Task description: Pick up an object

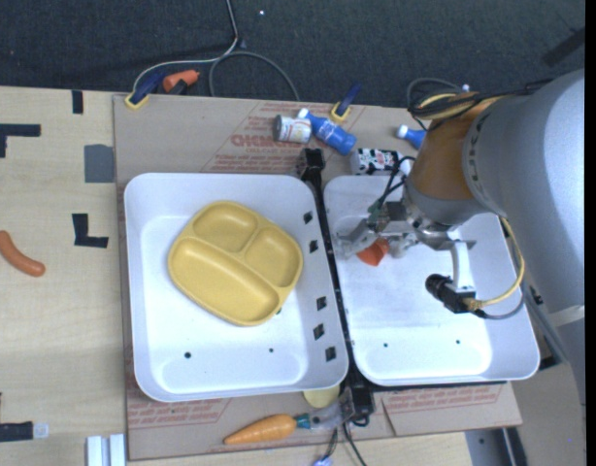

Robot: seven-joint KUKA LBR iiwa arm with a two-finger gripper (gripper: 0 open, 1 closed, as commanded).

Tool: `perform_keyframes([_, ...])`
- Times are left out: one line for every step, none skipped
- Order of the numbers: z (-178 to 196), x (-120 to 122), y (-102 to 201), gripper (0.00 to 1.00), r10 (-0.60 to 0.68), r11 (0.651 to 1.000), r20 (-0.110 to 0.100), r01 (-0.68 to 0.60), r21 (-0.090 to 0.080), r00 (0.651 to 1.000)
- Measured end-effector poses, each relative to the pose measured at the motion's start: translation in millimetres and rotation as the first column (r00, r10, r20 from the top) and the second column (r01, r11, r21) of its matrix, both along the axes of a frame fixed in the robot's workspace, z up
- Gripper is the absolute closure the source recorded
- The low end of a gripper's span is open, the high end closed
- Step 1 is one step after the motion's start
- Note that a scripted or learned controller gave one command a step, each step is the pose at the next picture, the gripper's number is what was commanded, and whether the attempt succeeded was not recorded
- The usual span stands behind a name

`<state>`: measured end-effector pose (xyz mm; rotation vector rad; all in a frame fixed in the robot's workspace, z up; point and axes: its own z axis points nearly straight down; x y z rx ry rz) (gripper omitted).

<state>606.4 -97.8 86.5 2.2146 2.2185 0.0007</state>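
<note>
At the near edge of the table (46,357), a toy carrot (262,429), orange with a green stub, lies on brown cardboard just below the two bins. The table itself is pale wood marked with black tape shapes.

The left bin (148,289) is shallow, smooth white plastic with rounded corners. It holds a yellow divided plate (236,261), glossy, with three compartments, lying flat near the bin's middle.

The right bin (444,352), of the same white plastic, touches the left one along a dark seam. In its upper left part lies a small orange-red object (373,253), the thing to be picked up; its shape is hard to make out. The claw (378,233) of the grey arm (531,163) is right over it, metal parts crowding around it, and whether the claw is open or closed cannot be told. Black and yellow cables loop from the wrist across the bin.

Far left on the table lies a toy sausage (19,253). Beyond the bins, on the cardboard, lie a small white bottle (294,127) and a blue tube (335,134).
</note>
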Motion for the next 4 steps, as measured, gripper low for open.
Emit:
perform_keyframes([0.8, 20.3, -61.7, 0.0, -0.002, 1.0, 0.001, 0.002, 0.005, 1.0])
perform_keyframes([0.7, 19.3, -47.0, 0.0, 0.0, 1.0, 0.001, 0.0, 0.0, 1.0])
perform_keyframes([0.3, 30.4, -49.4, 0.0, 0.0, 1.0, -0.003, 0.0, 0.004, 1.0])
perform_keyframes([0.5, 24.9, -34.8, 0.0, 0.0, 1.0, 0.001, 0.0, 0.0, 1.0])
